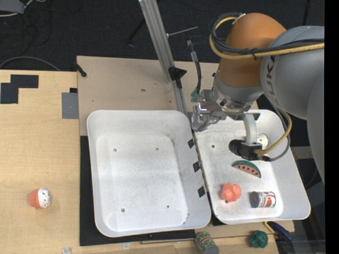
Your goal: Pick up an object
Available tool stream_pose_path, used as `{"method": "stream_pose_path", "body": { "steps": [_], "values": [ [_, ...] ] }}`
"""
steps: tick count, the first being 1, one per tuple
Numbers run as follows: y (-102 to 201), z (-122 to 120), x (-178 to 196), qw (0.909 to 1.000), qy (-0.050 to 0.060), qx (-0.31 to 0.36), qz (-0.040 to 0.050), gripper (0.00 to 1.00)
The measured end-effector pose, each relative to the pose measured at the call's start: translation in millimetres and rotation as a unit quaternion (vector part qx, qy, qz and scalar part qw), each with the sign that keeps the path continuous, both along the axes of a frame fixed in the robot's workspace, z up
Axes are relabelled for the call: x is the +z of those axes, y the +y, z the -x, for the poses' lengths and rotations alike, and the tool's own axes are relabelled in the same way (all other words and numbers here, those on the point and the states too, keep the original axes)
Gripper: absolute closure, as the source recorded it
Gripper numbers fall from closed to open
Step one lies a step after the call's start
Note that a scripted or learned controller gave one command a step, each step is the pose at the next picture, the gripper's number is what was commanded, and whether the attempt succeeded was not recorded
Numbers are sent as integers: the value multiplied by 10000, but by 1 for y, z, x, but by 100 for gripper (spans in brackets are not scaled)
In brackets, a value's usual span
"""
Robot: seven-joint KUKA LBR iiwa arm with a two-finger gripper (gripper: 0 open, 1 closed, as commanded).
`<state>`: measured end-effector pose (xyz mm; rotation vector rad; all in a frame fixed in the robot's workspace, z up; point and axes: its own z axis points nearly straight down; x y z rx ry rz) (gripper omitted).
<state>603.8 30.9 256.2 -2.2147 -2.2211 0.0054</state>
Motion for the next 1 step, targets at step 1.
{"method": "stream_pose_path", "body": {
  "steps": [1],
  "values": [
    [54,18,-4,10000,0,7,-3,100]
  ]
}}
